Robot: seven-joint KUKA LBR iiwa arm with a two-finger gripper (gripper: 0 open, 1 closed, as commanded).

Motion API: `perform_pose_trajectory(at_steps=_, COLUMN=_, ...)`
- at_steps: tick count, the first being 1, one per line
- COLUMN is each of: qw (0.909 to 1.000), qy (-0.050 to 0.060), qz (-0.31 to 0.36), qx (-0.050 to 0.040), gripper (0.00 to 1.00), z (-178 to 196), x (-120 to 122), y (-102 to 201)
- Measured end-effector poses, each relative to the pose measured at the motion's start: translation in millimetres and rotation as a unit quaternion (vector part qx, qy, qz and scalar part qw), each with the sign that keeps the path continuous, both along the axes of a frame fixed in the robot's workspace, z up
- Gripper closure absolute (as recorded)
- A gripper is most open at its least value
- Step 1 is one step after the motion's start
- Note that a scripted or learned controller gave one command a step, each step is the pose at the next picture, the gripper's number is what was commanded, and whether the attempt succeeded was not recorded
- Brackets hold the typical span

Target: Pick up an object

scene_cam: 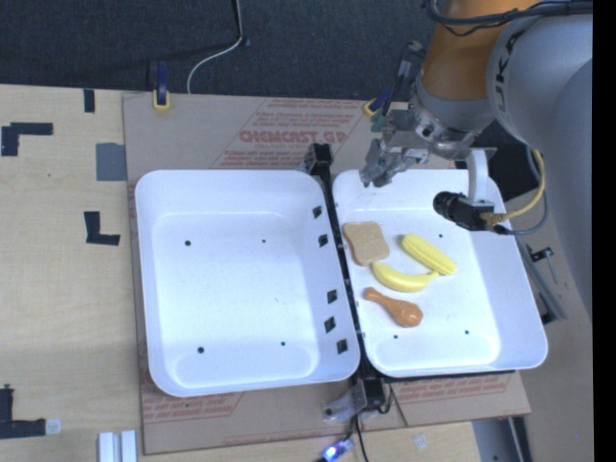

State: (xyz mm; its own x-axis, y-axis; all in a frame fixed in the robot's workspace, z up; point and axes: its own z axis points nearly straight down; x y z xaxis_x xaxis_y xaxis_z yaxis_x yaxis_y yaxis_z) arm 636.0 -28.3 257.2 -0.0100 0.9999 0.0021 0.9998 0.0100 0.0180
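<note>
Over the back edge of the right bin [481, 340] hangs my gripper [377, 175], near that bin's back-left corner, with nothing visibly caught in it. Whether it is open or closed I cannot tell, since it reads as one dark shape against the white rim.

Nearest to me is the bread [366, 242], a tan slice lying flat on the bin floor just forward of my gripper and close to the left wall. A little farther forward and off to the side of the arm lies the corn [428, 254], a short yellow piece set at a slant, apart from the bread. Right in front of the corn, and touching or nearly touching it, is the banana [402, 278], curved, with its ends turned up toward me. Beyond the banana, farther forward again, rests the drumstick [395, 308], orange-brown, its thin end pointing at the left wall and its thick end toward the bin's middle. All four lie in the left half of this bin, well clear of my gripper.

To the side away from the arm, past the dark seam [333, 258] where the two rims meet, sits the left bin [231, 287].

Both bins rest on a cardboard sheet [279, 133]. Farthest from me, at that sheet's far back corner, is a yellow clamp [161, 99], with a white cable [217, 51] curling up behind it.
</note>
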Motion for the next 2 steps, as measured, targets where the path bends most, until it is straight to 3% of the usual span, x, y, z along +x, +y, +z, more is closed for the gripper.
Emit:
perform_pose_trajectory(at_steps=1, qw=0.9999, qy=0.013, qz=-0.003, qx=-0.0003, gripper=1.00, z=-37.4, x=-76.2, y=31.0)
perform_pose_trajectory(at_steps=2, qw=0.9999, qy=0.011, qz=-0.004, qx=-0.0012, gripper=1.00, z=-26.3, x=-73.6, y=29.6)
